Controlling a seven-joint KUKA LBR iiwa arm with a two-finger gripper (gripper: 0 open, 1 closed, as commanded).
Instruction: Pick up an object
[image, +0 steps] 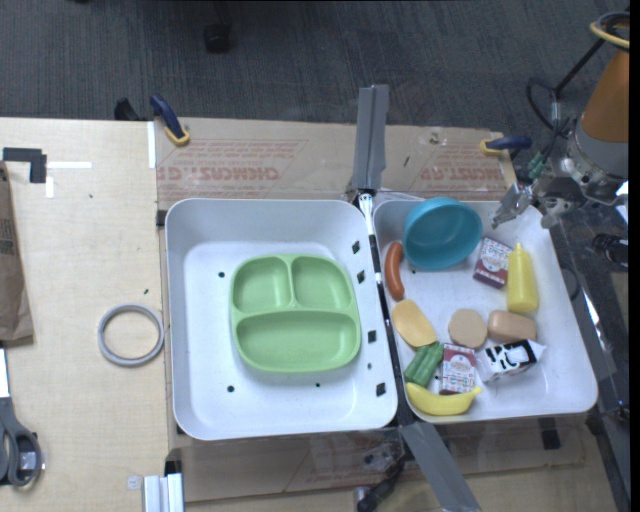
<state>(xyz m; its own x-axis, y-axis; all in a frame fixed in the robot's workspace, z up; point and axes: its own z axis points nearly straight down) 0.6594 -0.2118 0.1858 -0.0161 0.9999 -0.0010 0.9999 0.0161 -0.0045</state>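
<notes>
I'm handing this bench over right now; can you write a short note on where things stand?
Claw: open, holding nothing, above the far right corner of the right bin.
Right bin holds the blue bowl, sausage, yellow bottle, banana, cucumber and small boxes.
Left bin holds the green divided plate.
Done: nothing picked.
Left: lower the claw onto an object, grip it, lift it.
</notes>
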